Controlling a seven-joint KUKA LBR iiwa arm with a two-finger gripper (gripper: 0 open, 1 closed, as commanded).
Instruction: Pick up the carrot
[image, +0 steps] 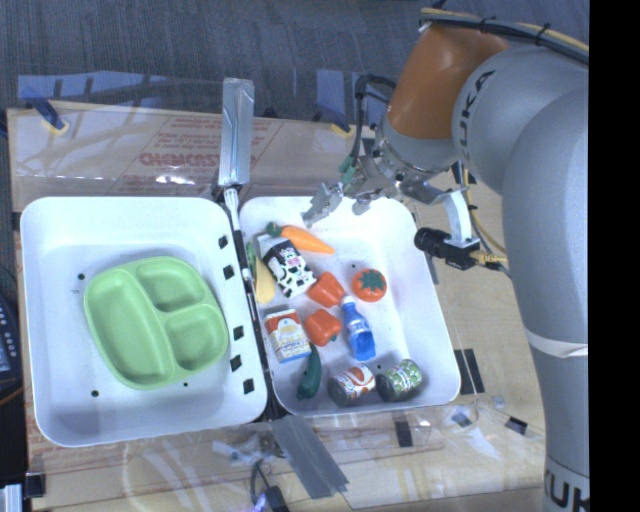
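The orange carrot (308, 239) lies at the far left end of the right bin (425, 300), its green top pointing left, next to a black-and-white milk carton (287, 270). My gripper (338, 200) hovers over the bin's far rim, just above and to the right of the carrot. Its fingers (322, 205) are spread, with nothing between them.
The right bin also holds a tomato (370, 284), orange peppers (325, 290), a blue bottle (357, 331), a small box (287, 336), a banana (264, 283), a green vegetable (310, 375) and two cans (378, 381). A green divided plate (156, 320) sits in the left bin (50, 240).
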